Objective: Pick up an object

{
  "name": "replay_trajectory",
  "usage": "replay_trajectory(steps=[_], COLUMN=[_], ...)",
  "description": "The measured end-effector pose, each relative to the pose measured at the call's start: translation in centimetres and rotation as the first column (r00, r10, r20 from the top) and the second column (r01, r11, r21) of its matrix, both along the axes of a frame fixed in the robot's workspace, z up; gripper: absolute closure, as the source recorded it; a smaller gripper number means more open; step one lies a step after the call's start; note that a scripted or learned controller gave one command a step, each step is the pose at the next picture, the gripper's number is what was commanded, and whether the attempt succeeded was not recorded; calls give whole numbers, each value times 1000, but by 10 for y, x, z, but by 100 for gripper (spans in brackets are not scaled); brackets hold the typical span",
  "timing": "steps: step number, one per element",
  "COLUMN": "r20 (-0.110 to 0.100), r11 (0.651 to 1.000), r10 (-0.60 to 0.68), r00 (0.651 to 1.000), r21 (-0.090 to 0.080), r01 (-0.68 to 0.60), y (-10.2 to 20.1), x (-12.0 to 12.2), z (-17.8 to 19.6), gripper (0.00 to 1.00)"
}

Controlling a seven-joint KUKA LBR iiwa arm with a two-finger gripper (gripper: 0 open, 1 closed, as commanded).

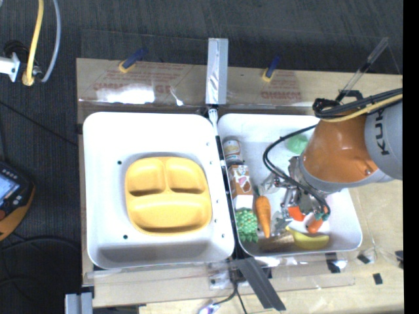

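The surface is carrying 2 shallow white bins side by side. The left bin is holding 1 yellow divided tray, sitting flat near its middle. The right bin is holding a crowd of small toy foods: a small can and a packet lying along its left wall, an orange carrot lying lengthwise just right of a green bumpy piece, a yellow banana lying along the near wall, a small red piece just above the banana, and something pale green peeking out near the far wall.

The arm is reaching in from the right, its orange band hanging over the right bin and its wrist pointing down, covering much of the bin's middle. The tool is hovering low, between the carrot and the red piece; I cannot tell how its grasping parts are set, and nothing is visibly clamped in it.

Judging the step as a descent onto the cluster, doing it well is likely meaning picking 1 target, probably the red piece or the banana just beside the tool, centring over it, and straddling its narrow width. The objects are lying close together, so a careless drop is risking a nudge or a pinch on 2 at once.
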State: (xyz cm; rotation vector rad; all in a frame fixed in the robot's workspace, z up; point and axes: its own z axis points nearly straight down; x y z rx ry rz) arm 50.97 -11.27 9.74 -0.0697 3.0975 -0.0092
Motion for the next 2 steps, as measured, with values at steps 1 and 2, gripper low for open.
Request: replay_trajectory(steps=[1, 2], r20=[-1, -17], r11=[973, 958], r10=[232, 285], r00=[973, 958], r21=[-14, -9], r01=[-232, -285], y=[8, 14], x=[-11, -2], z=[1, -1], gripper=[0, 0])
